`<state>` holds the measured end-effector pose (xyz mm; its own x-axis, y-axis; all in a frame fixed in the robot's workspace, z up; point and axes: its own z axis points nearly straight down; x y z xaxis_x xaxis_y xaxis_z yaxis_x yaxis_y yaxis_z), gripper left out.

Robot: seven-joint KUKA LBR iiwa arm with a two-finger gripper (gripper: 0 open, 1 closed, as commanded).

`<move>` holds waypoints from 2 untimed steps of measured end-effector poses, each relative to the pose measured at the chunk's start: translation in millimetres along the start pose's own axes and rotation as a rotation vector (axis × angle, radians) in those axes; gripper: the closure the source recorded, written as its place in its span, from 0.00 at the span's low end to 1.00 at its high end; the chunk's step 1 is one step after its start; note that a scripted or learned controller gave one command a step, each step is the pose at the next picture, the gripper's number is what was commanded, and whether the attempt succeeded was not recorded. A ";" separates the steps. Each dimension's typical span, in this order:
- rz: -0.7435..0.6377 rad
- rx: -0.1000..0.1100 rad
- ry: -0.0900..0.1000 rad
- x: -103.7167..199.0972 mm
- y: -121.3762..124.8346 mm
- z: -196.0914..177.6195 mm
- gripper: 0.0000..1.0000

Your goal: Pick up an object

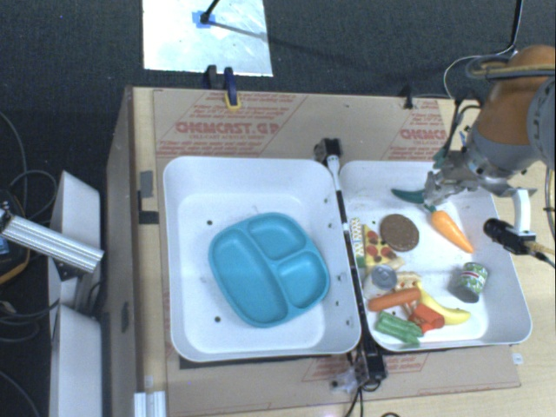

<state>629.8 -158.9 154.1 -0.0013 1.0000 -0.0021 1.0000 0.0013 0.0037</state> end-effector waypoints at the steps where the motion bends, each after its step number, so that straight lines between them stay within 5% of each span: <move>1: 0.000 0.001 0.001 0.7 -0.1 0.5 0.00; 2: -0.001 0.005 0.002 -40.9 33.4 70.6 0.00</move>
<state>663.5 -199.9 83.7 -0.0023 1.0000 -0.0005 1.0000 0.0023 -0.0011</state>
